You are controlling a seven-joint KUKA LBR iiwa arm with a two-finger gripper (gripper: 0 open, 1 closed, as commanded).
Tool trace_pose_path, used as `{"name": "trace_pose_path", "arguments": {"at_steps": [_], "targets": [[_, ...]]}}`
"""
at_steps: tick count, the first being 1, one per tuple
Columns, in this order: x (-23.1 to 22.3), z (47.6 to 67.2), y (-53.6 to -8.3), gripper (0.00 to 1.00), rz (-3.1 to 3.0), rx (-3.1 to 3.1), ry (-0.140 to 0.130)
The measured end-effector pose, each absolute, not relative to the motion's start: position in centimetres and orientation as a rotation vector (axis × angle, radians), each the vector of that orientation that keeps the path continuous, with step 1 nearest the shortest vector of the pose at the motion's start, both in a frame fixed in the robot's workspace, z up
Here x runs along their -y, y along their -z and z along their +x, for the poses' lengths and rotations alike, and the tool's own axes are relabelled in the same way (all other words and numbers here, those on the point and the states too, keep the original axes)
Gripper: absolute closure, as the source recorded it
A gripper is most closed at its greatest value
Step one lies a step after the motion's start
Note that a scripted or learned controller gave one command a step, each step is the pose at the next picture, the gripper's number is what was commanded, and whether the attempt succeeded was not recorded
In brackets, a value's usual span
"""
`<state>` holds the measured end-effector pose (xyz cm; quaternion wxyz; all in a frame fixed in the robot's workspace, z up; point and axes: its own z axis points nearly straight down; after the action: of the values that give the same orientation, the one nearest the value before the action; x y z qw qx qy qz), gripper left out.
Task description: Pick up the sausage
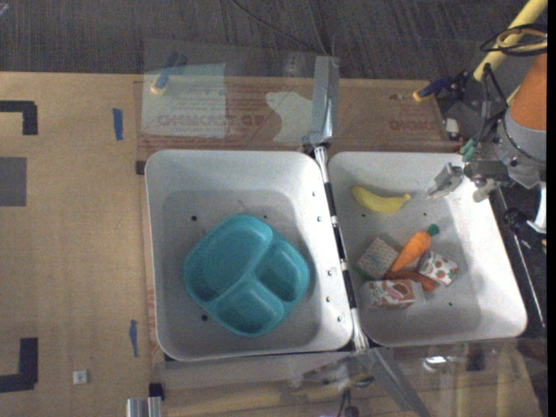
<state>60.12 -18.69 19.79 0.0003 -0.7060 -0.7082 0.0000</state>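
The sausage point(418, 278) is a short red-brown piece lying in the right bin point(499, 311), wedged among other toy food and partly hidden by it. An orange carrot point(412, 251) lies just above it and a small printed carton point(392, 293) just below left. My gripper point(460, 186) hangs over the bin's upper right part, well up and to the right of the sausage. Its fingers stand spread apart and open, with nothing between them.
A yellow banana point(380, 200) lies at the right bin's upper left, a tan cracker point(377, 255) left of the carrot, and a small printed cup point(439, 268) to its right. The left bin point(174, 181) holds a teal divided plate point(247, 274). A metal divider point(334, 250) separates the bins.
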Motion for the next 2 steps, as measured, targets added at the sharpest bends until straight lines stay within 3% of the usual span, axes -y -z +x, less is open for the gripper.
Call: {"name": "trace_pose_path", "arguments": {"at_steps": [1, 2], "targets": [[14.0, 54.8, -16.1, 0.0, -1.782, 2.585, 0.0], [10.3, 55.4, -10.7, 0.0, -1.213, 2.903, 0.004]]}}
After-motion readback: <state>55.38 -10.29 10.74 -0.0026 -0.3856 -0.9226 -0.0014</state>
